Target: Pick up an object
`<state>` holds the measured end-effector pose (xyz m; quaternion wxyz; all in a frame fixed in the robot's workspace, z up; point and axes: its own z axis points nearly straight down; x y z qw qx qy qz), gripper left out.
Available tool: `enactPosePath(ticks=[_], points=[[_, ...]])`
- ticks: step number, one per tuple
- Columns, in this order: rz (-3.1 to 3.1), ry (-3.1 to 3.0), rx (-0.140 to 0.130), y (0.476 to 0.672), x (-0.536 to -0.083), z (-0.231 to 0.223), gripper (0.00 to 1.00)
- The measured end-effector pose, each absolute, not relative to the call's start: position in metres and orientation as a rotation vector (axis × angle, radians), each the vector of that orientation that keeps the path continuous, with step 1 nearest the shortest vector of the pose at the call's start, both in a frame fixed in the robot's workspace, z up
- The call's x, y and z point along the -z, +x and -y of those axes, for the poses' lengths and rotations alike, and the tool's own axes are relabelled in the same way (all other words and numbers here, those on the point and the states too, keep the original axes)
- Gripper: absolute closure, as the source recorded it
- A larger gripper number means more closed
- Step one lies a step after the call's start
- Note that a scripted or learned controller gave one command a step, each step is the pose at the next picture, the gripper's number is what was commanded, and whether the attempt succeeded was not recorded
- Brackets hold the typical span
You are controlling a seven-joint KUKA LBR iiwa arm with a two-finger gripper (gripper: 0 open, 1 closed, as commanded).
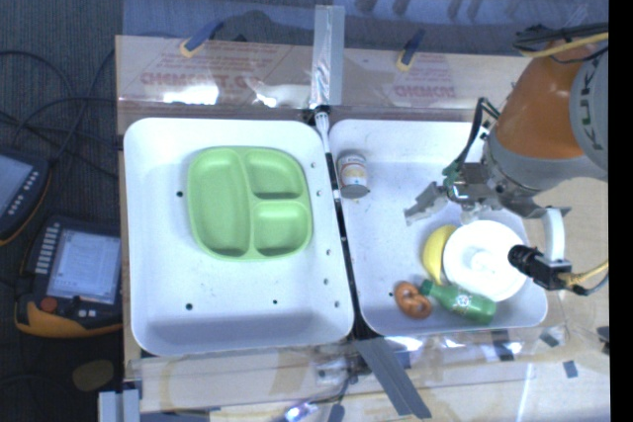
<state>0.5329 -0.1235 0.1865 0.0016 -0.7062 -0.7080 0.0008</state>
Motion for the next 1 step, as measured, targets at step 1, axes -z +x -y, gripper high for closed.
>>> enactPosePath(ticks=[1], points=[[2.409,-2.031,0.009,0.5288,-0.0898,0.1758,0.00]])
